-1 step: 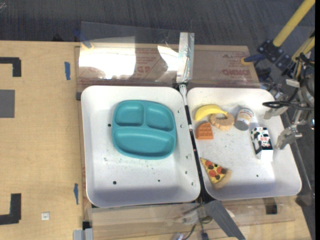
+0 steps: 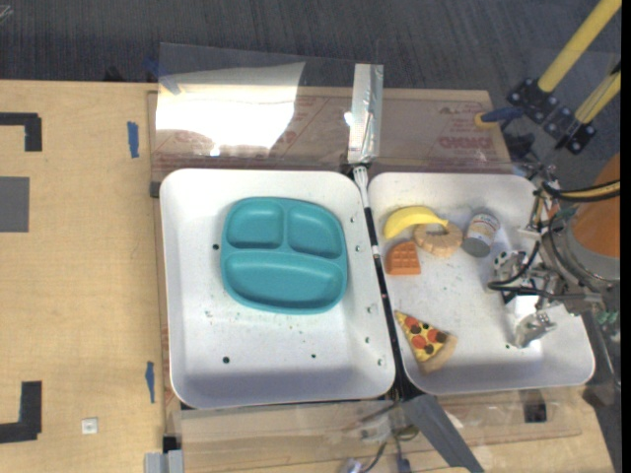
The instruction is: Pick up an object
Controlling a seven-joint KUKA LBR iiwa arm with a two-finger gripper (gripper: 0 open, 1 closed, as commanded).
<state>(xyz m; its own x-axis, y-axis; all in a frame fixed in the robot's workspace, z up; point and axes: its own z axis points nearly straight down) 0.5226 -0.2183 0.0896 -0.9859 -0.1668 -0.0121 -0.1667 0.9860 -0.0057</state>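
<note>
Bins (image 2: 197,363) smooth white plastic, faintly glossy; teal divided plate (image 2: 284,254) matt plastic; can (image 2: 480,233) shiny metal; bench (image 2: 79,264) matt pale wood.

A robotics lab is showing itself here: white bins (image 2: 187,264) sitting on a taped plywood bench (image 2: 69,264) (toy food inside).

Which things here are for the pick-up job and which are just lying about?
For the job:
claw
banana
donut
waffle
pizza slice
can
right bin

Lying about:
teal plate
left bin
blue tape
</note>
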